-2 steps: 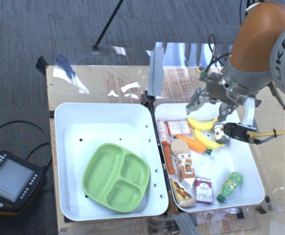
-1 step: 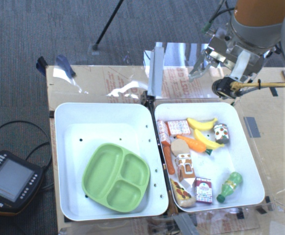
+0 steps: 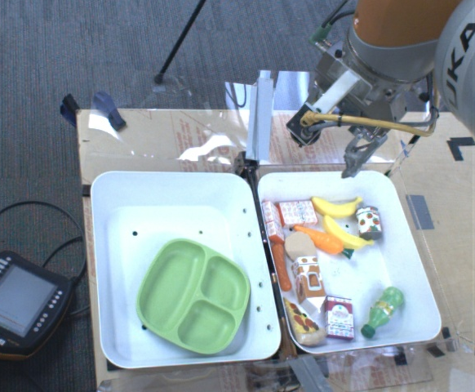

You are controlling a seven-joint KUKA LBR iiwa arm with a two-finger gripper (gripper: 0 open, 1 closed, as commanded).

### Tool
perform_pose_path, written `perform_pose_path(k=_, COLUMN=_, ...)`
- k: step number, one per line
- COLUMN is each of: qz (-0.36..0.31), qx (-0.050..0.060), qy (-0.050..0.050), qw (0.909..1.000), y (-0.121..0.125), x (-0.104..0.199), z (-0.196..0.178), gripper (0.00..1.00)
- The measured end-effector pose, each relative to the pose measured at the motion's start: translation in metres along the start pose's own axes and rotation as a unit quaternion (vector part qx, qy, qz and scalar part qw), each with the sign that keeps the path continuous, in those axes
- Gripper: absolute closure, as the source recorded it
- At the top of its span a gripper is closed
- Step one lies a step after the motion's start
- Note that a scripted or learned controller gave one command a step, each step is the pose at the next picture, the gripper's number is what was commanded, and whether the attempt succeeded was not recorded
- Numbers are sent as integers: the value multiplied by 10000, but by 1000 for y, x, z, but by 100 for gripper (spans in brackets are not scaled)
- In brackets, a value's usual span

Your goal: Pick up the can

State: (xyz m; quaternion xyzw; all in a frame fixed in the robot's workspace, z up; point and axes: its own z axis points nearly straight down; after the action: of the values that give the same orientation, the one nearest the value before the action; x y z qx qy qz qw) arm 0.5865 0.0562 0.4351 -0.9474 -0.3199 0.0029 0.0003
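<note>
The can [image 3: 368, 222] is small, with a red and white label. It stands in the right bin [image 3: 413, 251] near the far right side, touching the tip of a banana. My gripper [image 3: 358, 158] hangs above the bin's far rim, a short way up and left of the can in the view. It is open, with nothing between its fingers. The orange-banded wrist [image 3: 401, 15] sits above it at the top right.
Beside the can lie two bananas [image 3: 340, 212], a carrot [image 3: 324, 241], small cartons [image 3: 308, 278], a red box [image 3: 339, 316] and a green bottle [image 3: 382, 310]. The left bin [image 3: 123, 219] holds a green divided plate [image 3: 193, 296]. A teach pendant [image 3: 17, 300] lies off the bench, left.
</note>
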Motion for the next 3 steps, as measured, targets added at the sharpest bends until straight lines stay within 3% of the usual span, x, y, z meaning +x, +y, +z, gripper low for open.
perform_pose_path(k=1, qz=-143, qx=6, qy=-1, qw=9999, y=38, x=-68, z=0, gripper=0)
perform_pose_path(k=2, qz=691, qx=8, qy=2, qw=9976, y=-5, x=4, z=0, gripper=0)
perform_pose_path(k=3, qz=2254, qx=7, qy=5, qw=9743, y=-19, x=57, z=-1, gripper=0)
